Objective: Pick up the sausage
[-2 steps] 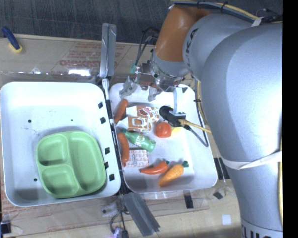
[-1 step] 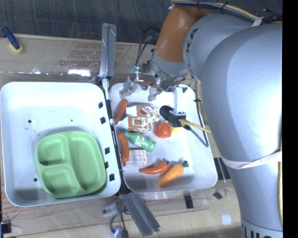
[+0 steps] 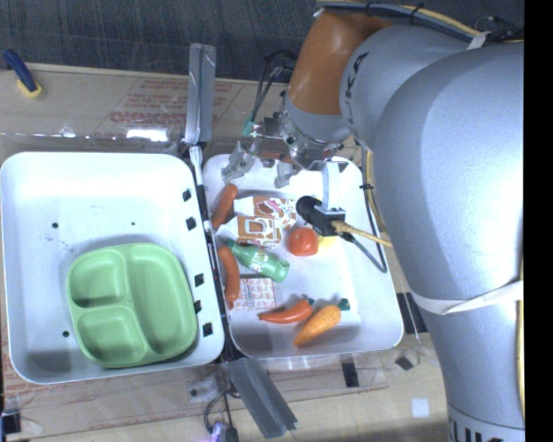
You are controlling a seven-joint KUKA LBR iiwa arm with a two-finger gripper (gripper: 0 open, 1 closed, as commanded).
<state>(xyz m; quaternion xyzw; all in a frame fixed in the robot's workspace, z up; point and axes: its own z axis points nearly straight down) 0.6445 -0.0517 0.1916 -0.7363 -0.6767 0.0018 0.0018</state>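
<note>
1. Plainly, found the gripper (image 3: pixel 263 166) low over the far end of the right bin (image 3: pixel 378 334), its fingers (image 3: pixel 238 161) spread apart with nothing between them.
2. Spotted an upper sausage (image 3: pixel 224 204), orange-brown, lying tilted against that bin's left wall, just below and to the left of the gripper in the camera view, and seemingly apart from it.
3. Spotted a lower sausage (image 3: pixel 229 276) of the same colour further toward the near end, stretched along the same wall, close beside a green bottle (image 3: pixel 261 261).
4. Noted a printed packet (image 3: pixel 261 221) lying flat between the upper sausage and a red tomato (image 3: pixel 301 241).
5. Noted a small printed card (image 3: pixel 255 293) lying flat just below the bottle in the view.
6. Saw a red chili (image 3: pixel 286 313) and a carrot (image 3: pixel 318 323) side by side at the bin's near end.
7. Found the left bin (image 3: pixel 37 182) bearing a green divided tray (image 3: pixel 129 302) in its near half, well apart from the gripper.
</note>
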